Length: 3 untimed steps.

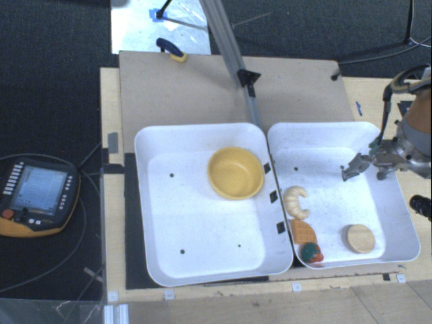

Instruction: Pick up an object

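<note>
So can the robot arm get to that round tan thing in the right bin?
Probably yes. The end effector is over the right bin already, and the tan disc lies by itself near the front, with bare floor around it and nothing on top.

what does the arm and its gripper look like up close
The arm enters at the right edge: a grey body with an orange band at the top and a dark cable looping beside it. Its gripper is grey metal with slim, dark-tipped fingers.

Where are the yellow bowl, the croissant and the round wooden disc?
yellow bowl [235, 173], camera view, middle of its inside.
croissant [297, 202], camera view, middle of its curved body.
round wooden disc [359, 238], camera view, centre of its top face.
</note>
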Available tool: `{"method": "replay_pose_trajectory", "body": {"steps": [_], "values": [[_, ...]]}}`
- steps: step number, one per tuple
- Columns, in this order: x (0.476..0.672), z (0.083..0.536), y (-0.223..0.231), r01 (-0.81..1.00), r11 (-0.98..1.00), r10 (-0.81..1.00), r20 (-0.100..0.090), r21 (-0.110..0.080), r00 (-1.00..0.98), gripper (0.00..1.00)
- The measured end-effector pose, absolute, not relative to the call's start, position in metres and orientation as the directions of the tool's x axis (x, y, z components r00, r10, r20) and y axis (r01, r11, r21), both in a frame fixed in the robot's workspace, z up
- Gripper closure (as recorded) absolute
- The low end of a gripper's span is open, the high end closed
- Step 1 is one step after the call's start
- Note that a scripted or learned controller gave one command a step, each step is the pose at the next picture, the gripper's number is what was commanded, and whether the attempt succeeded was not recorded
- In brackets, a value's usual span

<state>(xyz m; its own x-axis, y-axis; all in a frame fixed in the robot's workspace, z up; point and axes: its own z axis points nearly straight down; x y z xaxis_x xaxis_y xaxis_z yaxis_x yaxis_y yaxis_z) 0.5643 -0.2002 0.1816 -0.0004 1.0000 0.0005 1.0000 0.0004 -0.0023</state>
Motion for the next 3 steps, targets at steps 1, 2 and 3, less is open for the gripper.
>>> {"method": "replay_pose_trajectory", "body": {"steps": [1,2,3], "values": [[0.555,0.125,-0.196,1.000,0.000,1.000,0.001,-0.004,0.000,0.00],[0.555,0.089,-0.196,1.000,0.000,1.000,0.001,-0.002,0.000,0.00],[0.556,0.101,-0.197,1.000,0.000,1.000,-0.001,0.002,0.000,1.00]]}}
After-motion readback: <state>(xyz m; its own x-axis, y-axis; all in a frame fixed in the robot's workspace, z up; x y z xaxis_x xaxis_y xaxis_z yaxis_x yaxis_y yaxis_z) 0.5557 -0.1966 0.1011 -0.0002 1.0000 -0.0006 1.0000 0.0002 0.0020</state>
